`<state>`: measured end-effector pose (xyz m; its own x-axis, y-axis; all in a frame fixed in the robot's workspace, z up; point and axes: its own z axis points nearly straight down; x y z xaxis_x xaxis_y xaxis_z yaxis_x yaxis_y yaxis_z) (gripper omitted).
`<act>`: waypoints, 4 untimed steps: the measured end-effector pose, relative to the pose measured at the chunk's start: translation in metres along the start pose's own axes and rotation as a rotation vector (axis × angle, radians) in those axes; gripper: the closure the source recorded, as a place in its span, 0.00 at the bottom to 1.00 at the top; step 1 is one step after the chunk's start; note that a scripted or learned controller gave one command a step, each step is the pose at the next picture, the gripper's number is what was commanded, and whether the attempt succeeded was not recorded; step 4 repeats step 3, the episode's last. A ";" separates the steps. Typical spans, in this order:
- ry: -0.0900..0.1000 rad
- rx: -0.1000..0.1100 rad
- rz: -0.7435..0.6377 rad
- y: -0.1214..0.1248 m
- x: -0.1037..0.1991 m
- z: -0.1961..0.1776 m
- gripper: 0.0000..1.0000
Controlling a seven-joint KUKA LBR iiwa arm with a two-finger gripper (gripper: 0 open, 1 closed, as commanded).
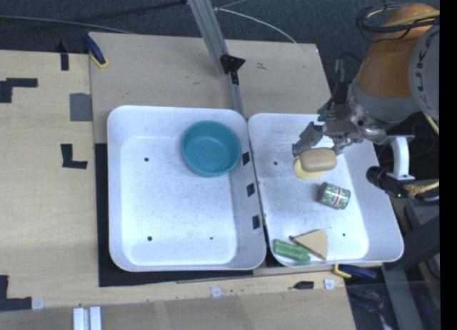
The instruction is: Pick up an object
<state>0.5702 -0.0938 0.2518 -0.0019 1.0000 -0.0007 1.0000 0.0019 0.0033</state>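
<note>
Gripper (314, 146) positioned over upper part of right bin (285, 178), directly above and touching tan bread-roll-shaped object (317, 159) with yellow piece under its left end. Jaw state: cannot tell, roll not visibly between fingers. Green-and-white can (333, 196) lying on its side just below roll. Tan wedge (313, 243) and green pickle-like item (291, 251) touching at bin's near edge. Blue bowl (210, 148) upright in left bin (143, 214), upper middle.
</note>
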 end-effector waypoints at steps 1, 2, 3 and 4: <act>0.001 0.005 -0.004 0.000 0.052 0.007 1.00; 0.001 0.005 -0.004 0.004 0.099 0.011 1.00; 0.002 0.004 -0.005 0.021 0.149 0.008 1.00; 0.002 0.004 -0.005 0.021 0.149 0.008 1.00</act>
